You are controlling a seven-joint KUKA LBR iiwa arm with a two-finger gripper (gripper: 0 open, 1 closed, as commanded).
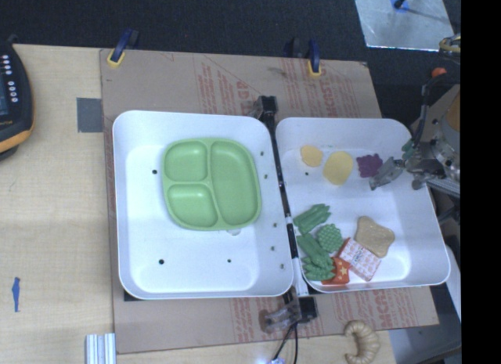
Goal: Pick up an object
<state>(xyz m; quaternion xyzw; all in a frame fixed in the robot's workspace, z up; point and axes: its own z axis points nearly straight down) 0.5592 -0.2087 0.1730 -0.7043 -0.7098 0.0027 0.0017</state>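
Robot claw [393, 168] hangs over right bin [423, 268], upper-right area; can't tell its state. Nearest obj, small purple piece [369, 165], lies just left of claw, w/ yellow rounds [338, 167] farther left

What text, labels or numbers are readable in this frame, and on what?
None can be read outright.
Cardboard sheet under the bins: faint red printing, too washed out to read.
Red-and-white packet in the right bin: printed pattern, too small to read.
Black-and-orange device at the left edge: small buttons, markings illegible.
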